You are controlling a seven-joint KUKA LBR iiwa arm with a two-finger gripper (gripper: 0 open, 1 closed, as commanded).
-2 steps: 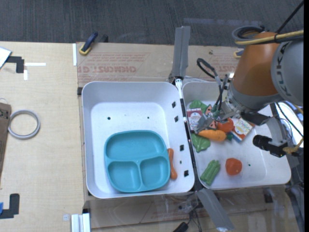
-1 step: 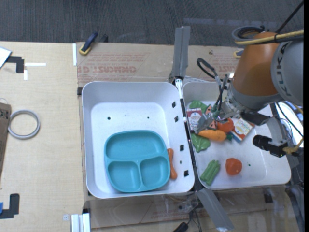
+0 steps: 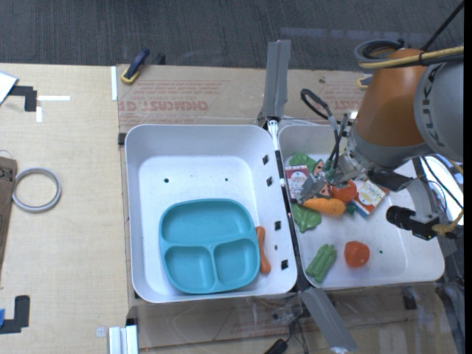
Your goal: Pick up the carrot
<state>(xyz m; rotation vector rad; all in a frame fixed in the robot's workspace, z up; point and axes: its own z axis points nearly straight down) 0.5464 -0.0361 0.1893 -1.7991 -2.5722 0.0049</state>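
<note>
Right bin (image 3: 413,268), carrot (image 3: 324,206), left bin (image 3: 140,198), plate (image 3: 208,245)

The arm (image 3: 413,102) hides the right bin's (image 3: 391,271) far corner

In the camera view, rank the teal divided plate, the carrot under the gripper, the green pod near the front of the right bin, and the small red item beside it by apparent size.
1. Teal divided plate, by far the largest.
2. Carrot.
3. Green pod, close to the carrot, so that order is unsure.
4. Small red item.
</note>
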